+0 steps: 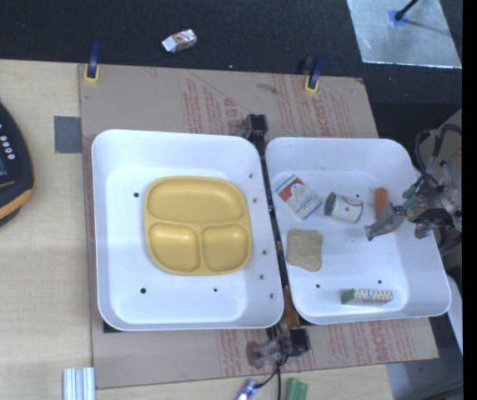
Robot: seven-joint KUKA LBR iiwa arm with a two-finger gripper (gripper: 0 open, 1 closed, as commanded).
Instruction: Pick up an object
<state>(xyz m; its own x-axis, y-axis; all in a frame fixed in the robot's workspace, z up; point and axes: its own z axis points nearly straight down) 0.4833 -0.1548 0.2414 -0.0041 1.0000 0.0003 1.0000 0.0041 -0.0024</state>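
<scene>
We hover our gripper [399,222] at the frame's right, fingers spread and empty. The small orange object [381,200] stands just up-left of them, long axis vertical in frame.

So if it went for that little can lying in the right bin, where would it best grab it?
Probably across the can's round body, at its middle, coming straight down from above. It lies on its side, apart from the small carton and the orange piece, so there looks to be room for a finger on each side. The hand sits close by, to the right.
</scene>
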